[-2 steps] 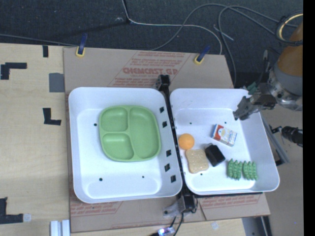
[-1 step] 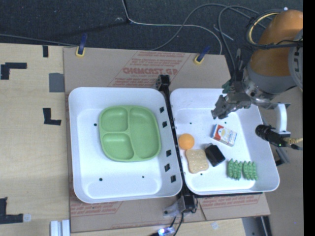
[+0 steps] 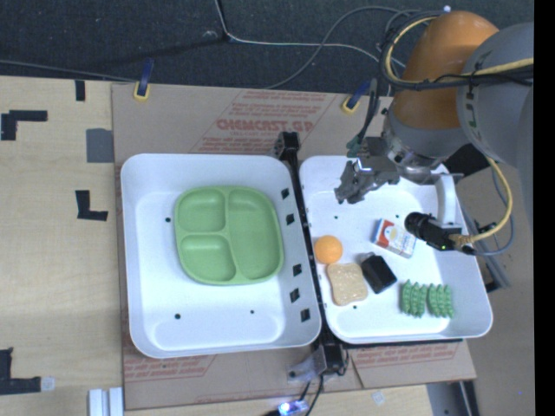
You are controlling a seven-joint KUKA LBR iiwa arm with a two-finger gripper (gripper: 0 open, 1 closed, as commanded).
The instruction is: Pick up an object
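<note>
The cardboard sheet under the bins carries red printed letters at 12 o'clock, too blurred to read. The small box has a label, also unreadable.

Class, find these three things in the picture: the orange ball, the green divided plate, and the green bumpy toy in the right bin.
orange ball (image 3: 328,249), camera view, middle of the ball.
green divided plate (image 3: 229,235), camera view, ridge where its compartments meet.
green bumpy toy (image 3: 426,300), camera view, centre of its bumpy top.
</note>
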